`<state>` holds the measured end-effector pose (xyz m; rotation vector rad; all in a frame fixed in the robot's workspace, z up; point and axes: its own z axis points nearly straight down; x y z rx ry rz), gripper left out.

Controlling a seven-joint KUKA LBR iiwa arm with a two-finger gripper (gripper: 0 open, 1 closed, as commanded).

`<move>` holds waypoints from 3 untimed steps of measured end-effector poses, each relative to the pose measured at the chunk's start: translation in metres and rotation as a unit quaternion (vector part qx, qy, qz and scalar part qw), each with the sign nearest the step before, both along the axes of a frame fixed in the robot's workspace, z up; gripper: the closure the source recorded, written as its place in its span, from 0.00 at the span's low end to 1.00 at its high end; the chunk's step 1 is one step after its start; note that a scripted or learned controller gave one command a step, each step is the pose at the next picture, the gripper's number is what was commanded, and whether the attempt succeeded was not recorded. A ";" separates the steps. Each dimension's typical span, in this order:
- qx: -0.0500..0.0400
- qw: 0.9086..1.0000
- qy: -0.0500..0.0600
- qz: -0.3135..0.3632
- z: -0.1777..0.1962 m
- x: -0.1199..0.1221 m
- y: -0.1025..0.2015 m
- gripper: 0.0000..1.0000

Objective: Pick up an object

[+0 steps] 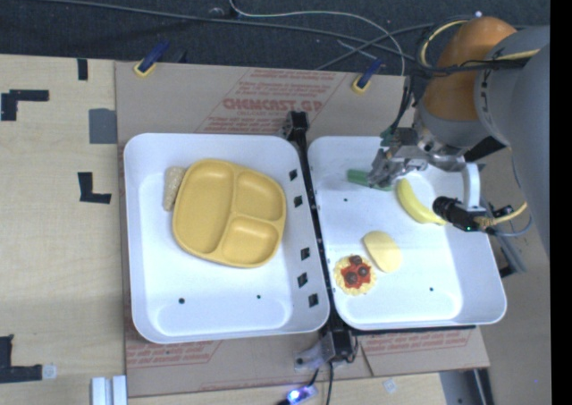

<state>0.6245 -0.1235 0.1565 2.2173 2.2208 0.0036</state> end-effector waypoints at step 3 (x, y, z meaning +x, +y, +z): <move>0.001 1.000 0.002 0.002 0.074 0.005 0.057 1.00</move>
